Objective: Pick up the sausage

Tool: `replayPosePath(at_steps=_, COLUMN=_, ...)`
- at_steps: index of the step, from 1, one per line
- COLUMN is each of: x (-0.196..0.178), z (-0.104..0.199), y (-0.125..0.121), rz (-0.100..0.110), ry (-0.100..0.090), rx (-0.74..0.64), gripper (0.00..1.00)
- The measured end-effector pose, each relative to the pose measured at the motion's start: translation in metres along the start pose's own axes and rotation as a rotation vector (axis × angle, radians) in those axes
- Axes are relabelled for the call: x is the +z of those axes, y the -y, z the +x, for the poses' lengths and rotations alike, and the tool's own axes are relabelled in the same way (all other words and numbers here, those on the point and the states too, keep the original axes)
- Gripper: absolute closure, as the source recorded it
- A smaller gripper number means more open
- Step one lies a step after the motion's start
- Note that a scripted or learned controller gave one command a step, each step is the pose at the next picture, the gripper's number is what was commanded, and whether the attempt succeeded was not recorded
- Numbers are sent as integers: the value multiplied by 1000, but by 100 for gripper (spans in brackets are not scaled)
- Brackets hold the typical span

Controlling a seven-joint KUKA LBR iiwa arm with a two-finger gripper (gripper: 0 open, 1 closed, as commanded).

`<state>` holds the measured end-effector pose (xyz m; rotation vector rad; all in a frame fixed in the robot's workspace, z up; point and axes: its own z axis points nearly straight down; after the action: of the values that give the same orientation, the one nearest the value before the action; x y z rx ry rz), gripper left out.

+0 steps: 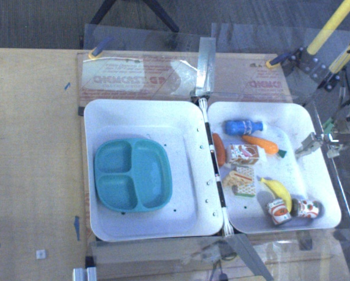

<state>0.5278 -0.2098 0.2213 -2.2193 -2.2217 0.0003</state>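
The sausage is a reddish-brown link lying lengthwise against the left wall of the right bin. It sits just left of a small red-and-white carton. My gripper hangs over the right rim of that bin, well to the right of the sausage and apart from it. Nothing shows between its grey parts.
The right bin also holds a blue bottle, a carrot, a sandwich packet, a banana and two cans. A teal divided plate lies in the left bin.
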Motion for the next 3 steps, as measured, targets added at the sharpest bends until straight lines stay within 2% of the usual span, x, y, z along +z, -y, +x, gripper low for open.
replayPosePath(at_steps=1, x=-10, z=0, y=-1, rz=-3, ry=1, rx=-1, gripper=100)
replayPosePath(at_steps=2, x=-31, z=71, y=33, rz=0, ry=0, rx=-177, gripper=100)
replayPosePath(at_steps=3, x=-59, z=-15, y=26, rz=-4, ry=4, rx=-256, gripper=100)
